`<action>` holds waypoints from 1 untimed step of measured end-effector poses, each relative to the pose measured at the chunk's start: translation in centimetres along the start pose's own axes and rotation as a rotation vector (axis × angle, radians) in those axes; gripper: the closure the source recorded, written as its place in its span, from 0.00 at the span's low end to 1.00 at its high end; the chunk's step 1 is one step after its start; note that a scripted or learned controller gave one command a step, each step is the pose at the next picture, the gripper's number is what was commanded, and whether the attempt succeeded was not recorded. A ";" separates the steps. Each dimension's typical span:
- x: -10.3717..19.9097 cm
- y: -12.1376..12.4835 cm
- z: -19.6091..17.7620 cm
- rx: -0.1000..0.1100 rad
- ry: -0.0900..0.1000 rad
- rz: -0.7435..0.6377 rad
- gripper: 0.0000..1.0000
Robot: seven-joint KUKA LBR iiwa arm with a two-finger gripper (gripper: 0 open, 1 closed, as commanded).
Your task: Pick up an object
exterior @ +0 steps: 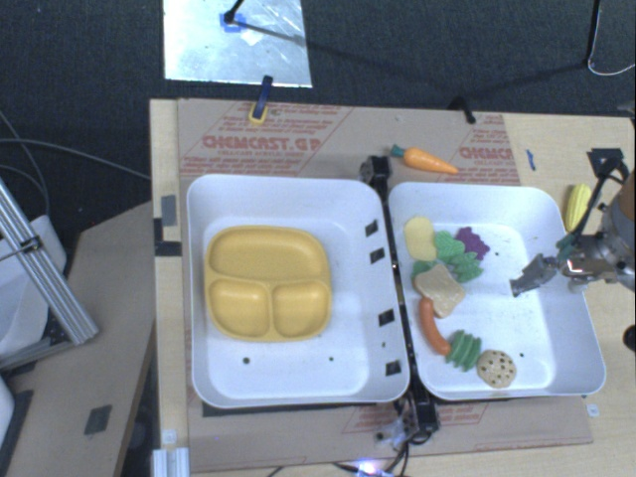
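Pincer (pixel 529 280) (grip state unclear) over right bin (pixel 556 366), toy food cluster (pixel 449 296) just left, nothing between.

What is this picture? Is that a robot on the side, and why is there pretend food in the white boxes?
Yes, it is a robot arm. It reaches in from the right, and the camera looks down from above the bench. The dark tip is its gripper, its pinching hand, hanging over the right bin. I can't see anything between its fingers. That bin has toy food: a slice of bread, an orange sausage, a cookie, purple grapes and some green pieces. The left bin has a yellow divided plate. A toy carrot lies outside, on the cardboard. The robot's job is to pick something up.
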State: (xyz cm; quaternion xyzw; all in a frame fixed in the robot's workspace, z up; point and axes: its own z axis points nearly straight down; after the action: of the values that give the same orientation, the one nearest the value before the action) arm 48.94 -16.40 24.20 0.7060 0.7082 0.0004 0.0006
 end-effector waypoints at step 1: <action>5.7 0.9 6.1 0.004 0.003 -0.006 0.00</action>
State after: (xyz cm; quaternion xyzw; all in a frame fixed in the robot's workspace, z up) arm 49.80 -10.66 18.08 0.7041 0.7101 0.0001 -0.0020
